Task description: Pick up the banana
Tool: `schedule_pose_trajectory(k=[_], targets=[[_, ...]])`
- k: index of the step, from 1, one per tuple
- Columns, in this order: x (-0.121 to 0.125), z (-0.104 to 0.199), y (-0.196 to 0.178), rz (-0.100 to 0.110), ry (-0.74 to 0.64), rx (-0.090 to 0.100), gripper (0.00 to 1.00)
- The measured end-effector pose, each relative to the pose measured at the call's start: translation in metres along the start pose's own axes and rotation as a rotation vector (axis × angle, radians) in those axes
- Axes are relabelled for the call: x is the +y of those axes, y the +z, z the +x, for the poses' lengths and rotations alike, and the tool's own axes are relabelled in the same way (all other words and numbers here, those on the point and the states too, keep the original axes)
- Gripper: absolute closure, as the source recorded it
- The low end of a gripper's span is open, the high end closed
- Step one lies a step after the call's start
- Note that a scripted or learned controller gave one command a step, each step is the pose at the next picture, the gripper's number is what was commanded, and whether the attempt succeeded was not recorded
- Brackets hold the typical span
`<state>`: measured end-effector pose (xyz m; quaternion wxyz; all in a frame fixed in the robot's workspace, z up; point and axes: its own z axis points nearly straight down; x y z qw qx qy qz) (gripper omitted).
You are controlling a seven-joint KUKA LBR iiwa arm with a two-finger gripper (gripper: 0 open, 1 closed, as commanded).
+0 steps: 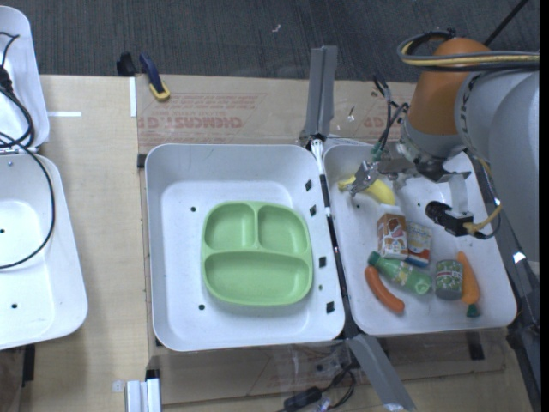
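Yellow banana [378,192] lies just under our gripper [367,177], jaws' state we cannot tell, hard against the right bin [506,312]'s left wall, labels unreadable.

place: robot lab | signs: white bins [163,230] on cardboard-covered bench [214,114], loose cables [26,136]

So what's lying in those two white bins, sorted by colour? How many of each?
Green: 3 (divided plate, bottle, can)
Orange: 2 (sausage-like piece, carrot)
Yellow: 1 (banana, beside the gripper)
Red and white: 1 (carton)
Total: 7
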<state>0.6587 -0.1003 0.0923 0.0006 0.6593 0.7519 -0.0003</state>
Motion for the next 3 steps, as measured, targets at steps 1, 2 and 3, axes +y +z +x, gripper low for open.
schedule_pose_trajectory(k=[1,2,3], targets=[[-0.002,-0.002,-0.008,0.01,0.002,0.0,1.0],[0.003,0.019,-0.1,-0.001,0.032,-0.001,1.0],[-0.001,-0.011,-0.113,0.0,-0.06,-0.001,1.0]])
